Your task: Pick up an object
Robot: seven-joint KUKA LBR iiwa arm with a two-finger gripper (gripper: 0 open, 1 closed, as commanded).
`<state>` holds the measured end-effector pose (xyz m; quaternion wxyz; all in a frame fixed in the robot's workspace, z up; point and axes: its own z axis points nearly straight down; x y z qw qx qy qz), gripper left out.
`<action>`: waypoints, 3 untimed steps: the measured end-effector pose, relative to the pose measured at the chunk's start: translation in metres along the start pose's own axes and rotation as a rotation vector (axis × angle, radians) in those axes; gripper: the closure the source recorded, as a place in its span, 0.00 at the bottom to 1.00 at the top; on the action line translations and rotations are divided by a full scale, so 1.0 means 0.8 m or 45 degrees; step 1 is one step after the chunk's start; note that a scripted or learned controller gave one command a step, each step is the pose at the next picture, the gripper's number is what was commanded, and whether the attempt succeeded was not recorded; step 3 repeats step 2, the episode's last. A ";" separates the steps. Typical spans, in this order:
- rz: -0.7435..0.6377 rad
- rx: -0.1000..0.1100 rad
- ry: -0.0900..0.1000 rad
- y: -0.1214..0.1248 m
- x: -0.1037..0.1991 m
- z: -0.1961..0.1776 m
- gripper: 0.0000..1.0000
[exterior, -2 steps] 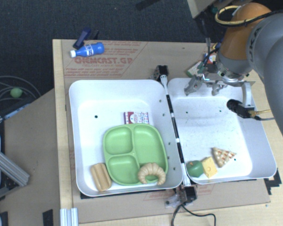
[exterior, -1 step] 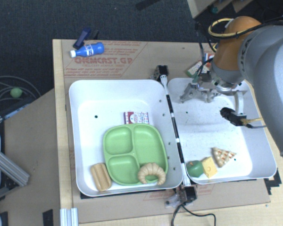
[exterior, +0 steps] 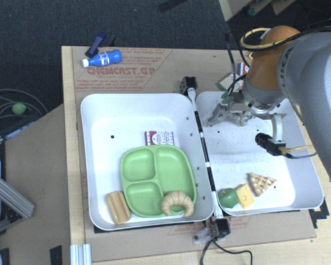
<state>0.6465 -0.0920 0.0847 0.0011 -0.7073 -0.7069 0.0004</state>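
Brown tabletop, two white bins. Left bin: one green divided plate, one croissant, one bread slice, one red-white packet. Right bin: one pizza slice, one cheese wedge, one green fruit. Claw over right bin's far end, spread or pinched: cannot tell.

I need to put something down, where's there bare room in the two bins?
Left bin: bare floor along its far side, behind the small carton and green tray; its near half is crowded. Right bin: bare middle, between the gripper and the toy food.
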 end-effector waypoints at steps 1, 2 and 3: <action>0.000 -0.006 -0.003 0.025 -0.026 0.000 0.00; 0.000 0.000 0.000 -0.044 -0.004 0.001 0.00; 0.000 0.000 0.000 -0.044 -0.004 0.001 0.00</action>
